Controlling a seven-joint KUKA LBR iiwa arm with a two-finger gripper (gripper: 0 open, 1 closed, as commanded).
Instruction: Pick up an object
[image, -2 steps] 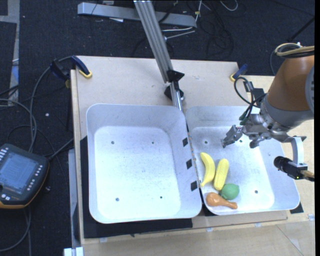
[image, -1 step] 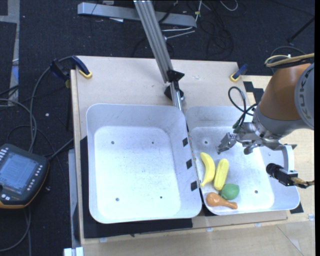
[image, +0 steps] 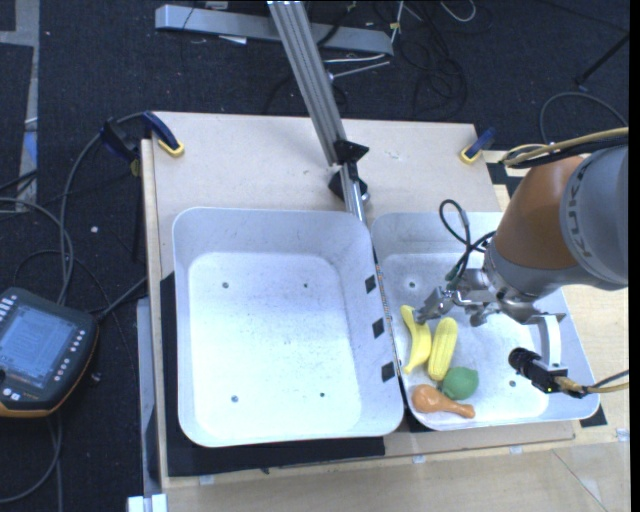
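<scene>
Even, bright overhead light, mild glare on the white bins (image: 270, 330), soft shadows, slightly grainy but sharp

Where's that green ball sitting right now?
The green ball lies in the right bin, near its front edge, just below the corn cob and touching the orange toy.

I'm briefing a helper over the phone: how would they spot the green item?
Look in the right-hand white bin, at its near-left corner where toy foods cluster. The green ball lies there, right of the banana and corn cob, above the orange pear-like piece. It alone is round and green.
</scene>
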